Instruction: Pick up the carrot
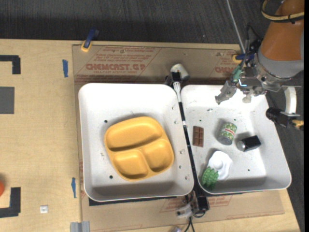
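Note:
My gripper (233, 99) hangs over the back of the right bin (277, 166), with its two grey fingers (221, 96) spread apart, so it is open and nothing sits between them. A small orange-red thing (1, 188) is cut off by the far left edge of the view, out on the bench and far from the gripper; I cannot tell what it is. The arm's orange band (285, 21) is at the top right.
The right bin holds a brown bar (198, 136), a green-and-white can (227, 132), a black block (249, 142) and a white-and-green item (216, 168). A yellow divided tray (139, 147) lies in the left bin (91, 129). A black cable (185, 129) runs between the bins.

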